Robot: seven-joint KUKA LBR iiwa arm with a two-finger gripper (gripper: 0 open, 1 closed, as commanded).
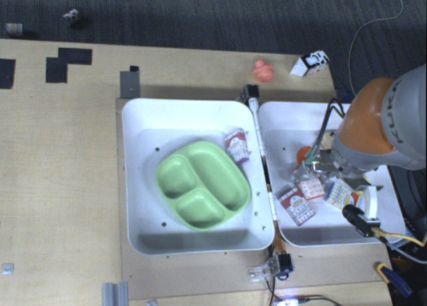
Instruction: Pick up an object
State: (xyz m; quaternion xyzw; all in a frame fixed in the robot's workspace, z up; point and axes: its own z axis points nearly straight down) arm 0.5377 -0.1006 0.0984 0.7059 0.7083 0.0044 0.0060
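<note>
Pale wood bench (60, 185), black tape patches along its far left edge. Left bin (133, 185): white, shallow. A green divided plate (202, 183) with three compartments lies in its middle, tilted on the diagonal. Just beside the plate's far right rim, near the bin's right wall, a small red-and-white packet (237, 146); print on it too small to read.

Between the two bins, a narrow black-and-white bar (257, 121) along the shared wall.

Beyond the bins, on the bench's far edge: a pink lump (263, 70), then a black-and-white scrap (310, 63) further right.

Right bin (280, 125): a cluster of small flat packets towards its middle and near side. Red-and-white packet (297, 206) with a grid-like print lies nearest the bin's left wall and near edge. A second small packet (312, 188) just beyond it, touching or overlapping — cannot tell which. A blue-and-yellow printed packet (338, 195) to the right. An orange object (304, 154) near the bin's middle, partly hidden by my wrist. No writing legible on any of them.

My gripper (311, 169) is down in the right bin, directly over the cluster, between the orange object and the small packet. Cannot tell its state; the wrist and cabling blur that area. Nothing visibly lifted. Grey arm with orange band (363, 125) fills the bin's right side.
</note>
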